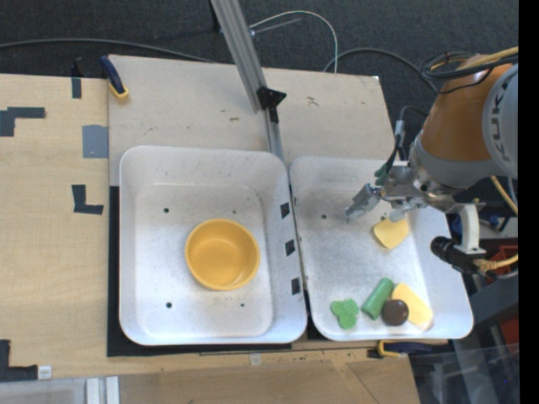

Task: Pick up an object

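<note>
We see the two-finger gripper [376, 206] spread, gripping nothing, just beside the pale yellow wedge-shaped plastic piece [392, 233] at centre right, probably light, stiff, a bit slick; we'd pinch its flat sides.

The arm [484, 124] bears part of a maker's name in dark letters on its grey casing, cut off at the edge; nothing else is legible.
</note>
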`<state>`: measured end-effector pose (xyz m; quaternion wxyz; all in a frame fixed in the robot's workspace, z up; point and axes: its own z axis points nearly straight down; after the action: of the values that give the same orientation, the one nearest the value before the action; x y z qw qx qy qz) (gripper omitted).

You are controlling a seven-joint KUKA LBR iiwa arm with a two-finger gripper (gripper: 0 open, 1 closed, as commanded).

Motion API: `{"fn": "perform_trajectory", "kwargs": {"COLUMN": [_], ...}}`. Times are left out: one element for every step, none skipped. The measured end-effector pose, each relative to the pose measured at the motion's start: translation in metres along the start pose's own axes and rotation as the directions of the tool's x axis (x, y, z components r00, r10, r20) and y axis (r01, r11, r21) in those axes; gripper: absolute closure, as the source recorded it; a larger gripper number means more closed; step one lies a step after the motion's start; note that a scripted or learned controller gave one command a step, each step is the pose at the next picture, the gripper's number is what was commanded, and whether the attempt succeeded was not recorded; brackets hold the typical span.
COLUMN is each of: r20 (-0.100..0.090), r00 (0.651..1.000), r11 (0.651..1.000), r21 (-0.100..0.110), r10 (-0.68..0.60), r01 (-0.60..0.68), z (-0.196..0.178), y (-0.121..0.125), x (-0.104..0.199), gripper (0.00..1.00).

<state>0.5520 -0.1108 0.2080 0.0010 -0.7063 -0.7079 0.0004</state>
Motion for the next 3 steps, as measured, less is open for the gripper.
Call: {"fn": "perform_trajectory", "kwargs": {"r20": [0.000, 0.000, 0.000], "r00": [1.000, 1.000, 1.000], "r11": [1.000, 1.000, 1.000], "r21": [0.000, 0.007, 0.007], "r10": [0.000, 0.001, 0.001], "r01": [0.000, -0.001, -0.001], "z": [0.000, 0.062, 0.117], "y": [0.000, -0.009, -0.011], "x": [0.000, 0.002, 0.003], "gripper": [0.00, 0.00, 0.00]}}
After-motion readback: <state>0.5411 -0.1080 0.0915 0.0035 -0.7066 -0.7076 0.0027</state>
